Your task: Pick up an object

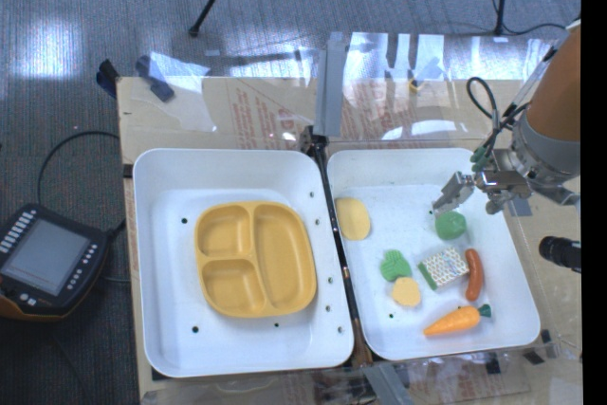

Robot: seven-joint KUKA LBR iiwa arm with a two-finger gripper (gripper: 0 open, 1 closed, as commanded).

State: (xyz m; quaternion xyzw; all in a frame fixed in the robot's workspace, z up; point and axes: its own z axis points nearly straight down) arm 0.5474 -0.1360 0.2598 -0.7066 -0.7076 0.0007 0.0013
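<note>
One relation governs the coming move: the green ball [450,225] lies directly below the gripper [482,189] in the camera view, toward the near side of the right bin [379,168], and slightly to the view's left of the midpoint between the fingertips. The gripper's two fingers stand apart, one finger [453,192] reaching toward the view's left and the other [512,200] toward the right; nothing is seen between them. The ball sits just beside the left finger's tip, and whether they touch cannot be told at this slant. All remaining positions are given relative to the green ball. A red sausage [474,273] lies below and slightly right of it, long axis running roughly away from and toward the camera. A checkered block [443,266] lies directly below it, touching or nearly touching the sausage. A green leafy piece [395,265] lies below and to the left, with a small yellow piece [406,292] further below that. A carrot [455,320] lies furthest below, long axis running left to right. A pale yellow oval [353,218] lies well to the left. Being round, the ball imposes no preferred closing direction; judged from this layout, it is the nearest candidate, and a short shift toward the view's left before descending would centre it between the fingers
</note>
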